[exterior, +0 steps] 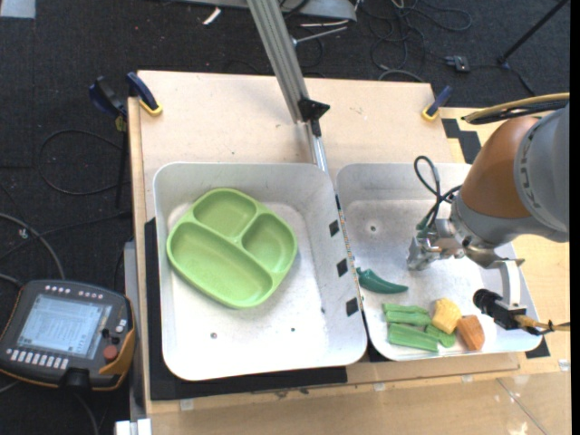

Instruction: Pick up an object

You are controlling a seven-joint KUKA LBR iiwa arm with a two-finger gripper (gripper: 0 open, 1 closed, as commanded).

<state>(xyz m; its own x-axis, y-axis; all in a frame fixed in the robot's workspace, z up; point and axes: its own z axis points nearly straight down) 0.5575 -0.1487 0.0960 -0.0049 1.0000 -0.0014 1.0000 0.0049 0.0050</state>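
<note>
Dark carpet strewn with cables surrounds the wooden bench (227, 116), where two white bins sit side by side. From the overhead camera, the left bin (181, 333) carries a green divided plate (232, 246). My gripper (422, 256) hangs low over the right bin (381, 198), and I cannot tell how it is set. Near it, toward the divider, lies a dark green pepper (381, 283). Along the bin's near edge lie green bean pods (412, 326), a yellow corn piece (445, 315) and an orange piece (470, 332), close together.
</note>
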